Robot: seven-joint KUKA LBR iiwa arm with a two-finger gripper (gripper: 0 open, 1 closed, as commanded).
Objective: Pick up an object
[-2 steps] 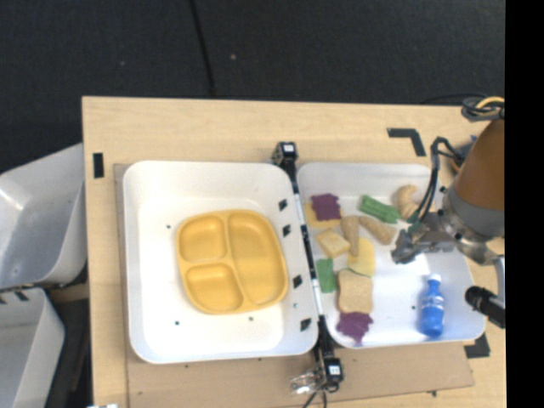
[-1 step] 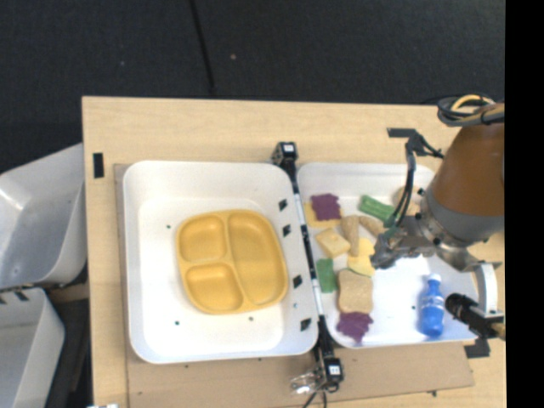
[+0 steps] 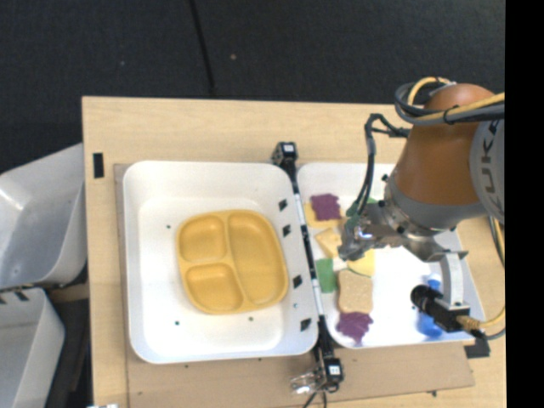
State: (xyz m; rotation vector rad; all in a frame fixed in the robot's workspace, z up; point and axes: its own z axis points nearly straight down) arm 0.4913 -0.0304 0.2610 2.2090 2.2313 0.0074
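Two white bins sit side by side on the desk (image 3: 102,126). The left bin (image 3: 144,253) holds just a yellow divided plate (image 3: 231,259), flat and centred, well apart from the action, so probably not the target here. The right bin (image 3: 391,313) has the loose pieces, bunched along its left wall by the divider: a purple piece (image 3: 324,205) at the top, a pale yellow wedge (image 3: 328,240) below it, a green block (image 3: 324,274) against the divider, a tan bread-like slice (image 3: 355,293), another purple piece (image 3: 354,324) near the bottom. A blue item (image 3: 431,323) lies at the lower right, partly under black hardware.

The arm (image 3: 442,160) reaches in from the right and hangs low over that cluster; the gripper (image 3: 355,243) sits just beside the yellow wedge and above the bread slice. It points down into the pile, presumably for a top-down pick of whatever is there. The wrist blocks the view, so cannot tell if it is released or clenched, and nothing is visibly held. Likely target: the wedge or a yellowish bit beneath the gripper. The tight clutter makes a clean single pick risky.
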